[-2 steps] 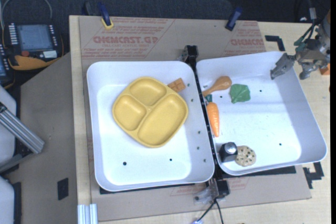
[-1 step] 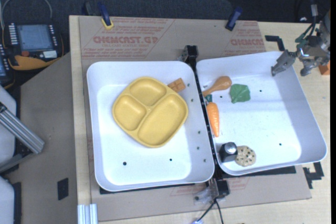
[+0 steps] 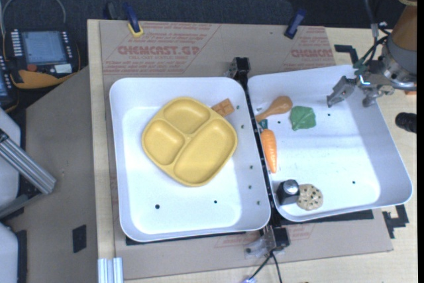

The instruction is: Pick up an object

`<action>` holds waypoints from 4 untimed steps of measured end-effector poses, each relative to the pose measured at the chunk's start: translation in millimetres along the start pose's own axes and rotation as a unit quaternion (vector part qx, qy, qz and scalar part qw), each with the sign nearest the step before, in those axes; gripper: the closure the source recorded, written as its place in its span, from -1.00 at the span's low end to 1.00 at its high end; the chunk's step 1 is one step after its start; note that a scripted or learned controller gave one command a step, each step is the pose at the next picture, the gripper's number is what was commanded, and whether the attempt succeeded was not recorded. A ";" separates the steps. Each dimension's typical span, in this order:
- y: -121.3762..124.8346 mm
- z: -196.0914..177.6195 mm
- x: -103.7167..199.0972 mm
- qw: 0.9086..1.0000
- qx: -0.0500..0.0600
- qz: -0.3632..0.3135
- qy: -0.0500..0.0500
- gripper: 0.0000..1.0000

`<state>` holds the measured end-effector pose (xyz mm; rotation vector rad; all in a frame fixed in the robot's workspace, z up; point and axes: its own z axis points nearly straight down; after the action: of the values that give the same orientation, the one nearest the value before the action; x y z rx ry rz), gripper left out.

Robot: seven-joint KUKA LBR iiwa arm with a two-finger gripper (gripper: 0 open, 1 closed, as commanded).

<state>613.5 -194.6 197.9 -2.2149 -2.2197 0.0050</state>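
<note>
Above the right bin's (image 3: 371,162) far corner my claw (image 3: 351,93) hangs spread and bare; this is the approach. Next I must descend over the green leaf (image 3: 303,118), lying nearby.

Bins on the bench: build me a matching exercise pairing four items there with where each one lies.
Things:
1. yellow divided plate
2. carrot
3. cookie
4. green leaf

Places:
A. right bin, near front edge
B. left bin
C. right bin, along its left wall
D. right bin, toward the back, beside the drumstick

Pairs: 1-B, 2-C, 3-A, 4-D
</note>
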 end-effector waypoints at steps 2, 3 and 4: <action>12.8 102.3 -1.5 1.000 -0.006 0.001 -0.002 -1.00; 17.7 84.6 0.0 1.000 -0.014 0.000 -0.002 1.00; 19.3 41.2 2.1 1.000 -0.006 0.000 -0.002 1.00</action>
<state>632.5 -192.4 156.5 -2.2238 -2.2270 -0.0031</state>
